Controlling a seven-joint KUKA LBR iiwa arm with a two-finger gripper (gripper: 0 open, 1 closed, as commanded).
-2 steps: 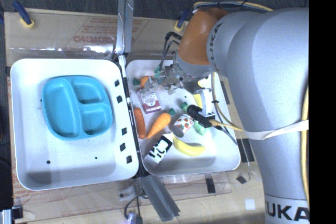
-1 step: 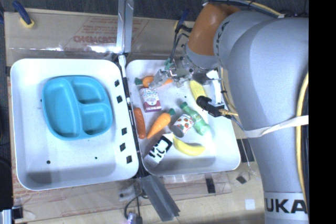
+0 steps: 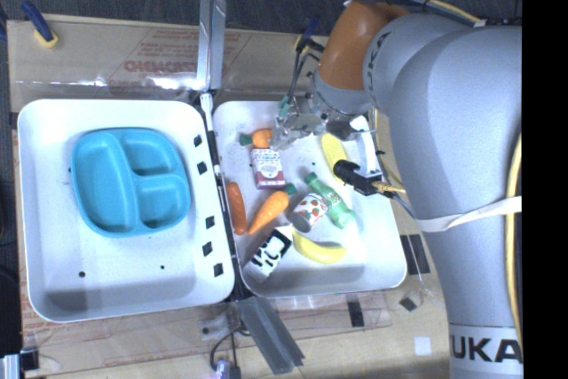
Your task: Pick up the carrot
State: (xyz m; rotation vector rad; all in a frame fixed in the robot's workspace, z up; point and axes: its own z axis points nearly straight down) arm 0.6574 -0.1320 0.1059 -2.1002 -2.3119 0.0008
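We note two white bins side by side on the tabletop [image 3: 106,49]. The left bin [image 3: 44,191] carries a blue compartment tray [image 3: 130,180]. The right bin [image 3: 382,266] holds a clutter of toy food.

The carrot [image 3: 269,210] lies near the middle of the right bin, tilted, its thick end up and to the right, its tip pointing down-left toward the divider. Just beside it, along the bin's left wall, lies a second, narrower orange piece [image 3: 236,206]; we cannot tell whether it is another carrot or a different item. A small red carton [image 3: 267,168] sits just above the carrot, and a smaller orange item with a green top [image 3: 260,138] lies above that. To the carrot's right lie a strawberry-print packet [image 3: 311,209] and a green bottle [image 3: 329,199]; below it a black-and-white item [image 3: 270,250] and a banana [image 3: 319,250]. A second banana [image 3: 334,152] lies near the far right.

The end effector [image 3: 291,122] sits over the upper part of the right bin, near the small orange item and apart from the carrot. We cannot tell how it is set; nothing shows as gripped.

Handling judgement: the carrot looks like a light, rigid plastic toy with a smooth, tapering surface, so it is likely to slip toward the thin end under pressure. We would take it across the thicker upper half, closing square to its long axis, where the packet leaves the least clearance. The neighbouring orange piece is a risk for mis-targeting.
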